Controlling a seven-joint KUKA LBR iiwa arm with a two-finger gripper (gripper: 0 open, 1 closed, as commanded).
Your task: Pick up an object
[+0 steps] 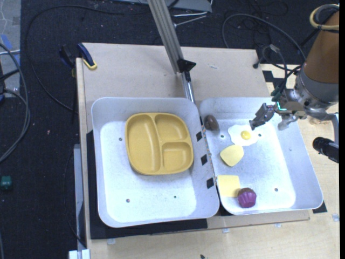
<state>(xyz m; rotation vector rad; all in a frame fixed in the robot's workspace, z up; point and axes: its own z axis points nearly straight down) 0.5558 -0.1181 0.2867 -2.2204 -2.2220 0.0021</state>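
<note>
The right bin [294, 166] holds several toy foods. A white fried egg with a yellow yolk [242, 135] lies near its back. In front of it are a pale yellow wedge [232, 155], a yellow square slab [228, 185] and a purple lumpy piece [247, 197]. A small brown piece [211, 123] sits by the bin's back left corner. My gripper [272, 120] hovers over the back of the right bin, just right of the egg and above it. It is open, its fingers spread, with nothing between them.
The left bin [108, 161] carries a yellow divided plate [159, 143]. A slanted metal pole [167, 31] comes down to the bins' shared back edge. Black clips [206, 158] line the seam between the bins. Cables lie on the dark floor around the bench.
</note>
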